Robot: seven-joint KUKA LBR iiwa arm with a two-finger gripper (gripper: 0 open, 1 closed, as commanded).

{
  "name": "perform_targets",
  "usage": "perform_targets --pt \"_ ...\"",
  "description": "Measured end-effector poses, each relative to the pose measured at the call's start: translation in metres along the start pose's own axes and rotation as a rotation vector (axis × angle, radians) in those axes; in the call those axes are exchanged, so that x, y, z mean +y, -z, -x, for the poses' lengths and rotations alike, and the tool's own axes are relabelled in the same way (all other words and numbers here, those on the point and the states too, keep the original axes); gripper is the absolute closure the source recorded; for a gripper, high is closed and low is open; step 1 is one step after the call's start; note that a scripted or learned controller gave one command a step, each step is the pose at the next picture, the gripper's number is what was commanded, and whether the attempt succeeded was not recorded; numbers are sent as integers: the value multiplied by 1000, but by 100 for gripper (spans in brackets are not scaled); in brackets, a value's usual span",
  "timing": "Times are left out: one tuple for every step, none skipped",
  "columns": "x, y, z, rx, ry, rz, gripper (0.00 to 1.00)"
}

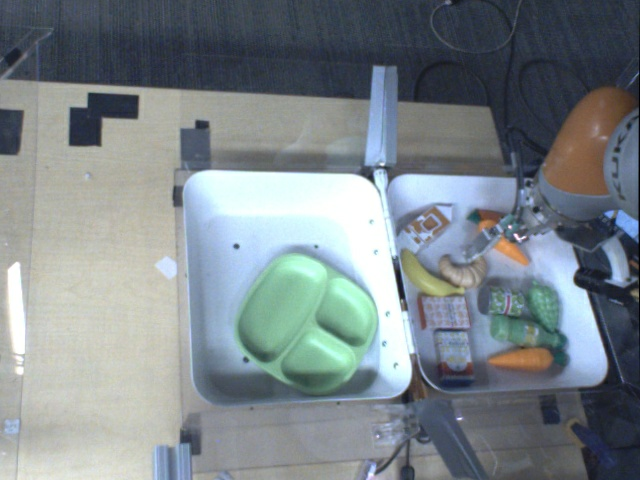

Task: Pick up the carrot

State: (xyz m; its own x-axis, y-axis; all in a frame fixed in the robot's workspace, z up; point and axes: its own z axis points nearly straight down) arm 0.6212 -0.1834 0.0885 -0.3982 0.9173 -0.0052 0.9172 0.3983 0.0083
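In the right bin, the contents crowd together: a banana lies along the left wall, a small brown-and-white carton sits at the far left corner, two flat red packets and lie toward the near edge, and a green bottle rests beside leafy green items. A tan, knobbly piece touches the banana tip. Two carrots are present. One carrot lies at the far side, directly under the gripper; its long axis runs diagonally, pointed end toward the near right. The other carrot lies at the near edge, long axis roughly parallel to that edge, green top to the right. The finger state cannot be told; the fingers overlap the far carrot. The left bin holds a green divided plate.
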Motion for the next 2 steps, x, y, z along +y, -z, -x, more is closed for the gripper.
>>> perform_targets --pt "4 13 0 -3 2 9 100" --pt "22 134 -94 1 -109 0 100"
